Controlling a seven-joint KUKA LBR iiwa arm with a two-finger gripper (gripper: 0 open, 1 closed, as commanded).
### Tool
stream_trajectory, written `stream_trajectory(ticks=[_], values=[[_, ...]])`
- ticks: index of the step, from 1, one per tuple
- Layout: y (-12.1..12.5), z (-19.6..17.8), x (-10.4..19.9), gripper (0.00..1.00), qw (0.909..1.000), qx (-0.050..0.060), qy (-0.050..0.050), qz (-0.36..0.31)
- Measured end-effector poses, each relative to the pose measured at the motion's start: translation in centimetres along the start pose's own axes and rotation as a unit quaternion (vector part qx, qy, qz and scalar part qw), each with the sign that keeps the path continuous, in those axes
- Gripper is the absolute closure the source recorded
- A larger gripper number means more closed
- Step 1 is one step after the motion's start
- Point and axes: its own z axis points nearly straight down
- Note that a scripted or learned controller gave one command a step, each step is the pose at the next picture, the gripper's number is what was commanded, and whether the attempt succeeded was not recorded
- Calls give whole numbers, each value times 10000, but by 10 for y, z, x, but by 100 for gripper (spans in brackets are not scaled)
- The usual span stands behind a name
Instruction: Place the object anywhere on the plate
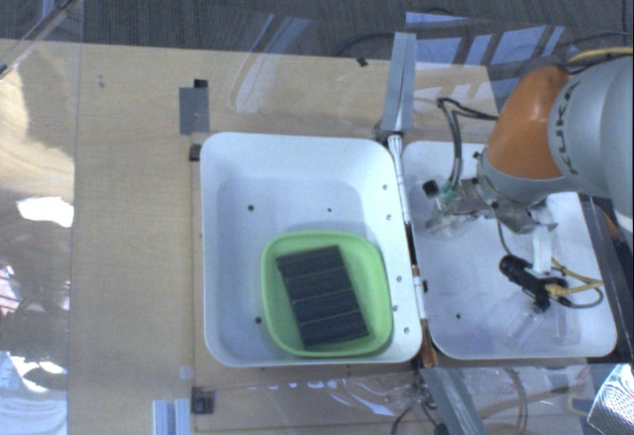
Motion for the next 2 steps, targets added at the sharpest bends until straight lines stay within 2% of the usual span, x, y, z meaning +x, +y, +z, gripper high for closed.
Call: stream_trajectory(ticks=[1, 2], values=[[-67, -91, 64, 100, 9986, 5, 5, -526], [-75, -90, 138, 100, 9963, 13, 8, -854]])
